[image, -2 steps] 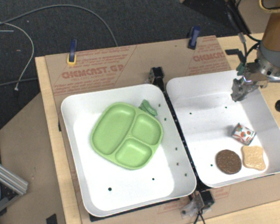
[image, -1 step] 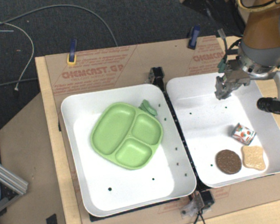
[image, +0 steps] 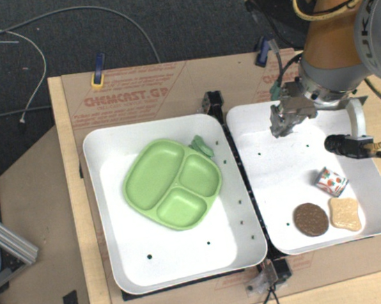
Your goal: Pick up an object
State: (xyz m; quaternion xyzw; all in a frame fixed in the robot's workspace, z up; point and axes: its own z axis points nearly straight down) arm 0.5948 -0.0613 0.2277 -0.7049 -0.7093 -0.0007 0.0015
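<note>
two white bins (image: 112, 194) — gripper (image: 282, 126) above the right one, its state hard to tell.

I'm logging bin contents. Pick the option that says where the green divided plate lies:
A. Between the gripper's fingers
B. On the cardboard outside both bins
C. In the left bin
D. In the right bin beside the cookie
C: the green plate lies flat inside the left bin, while the cookie sits in the right bin, below the gripper.
</note>
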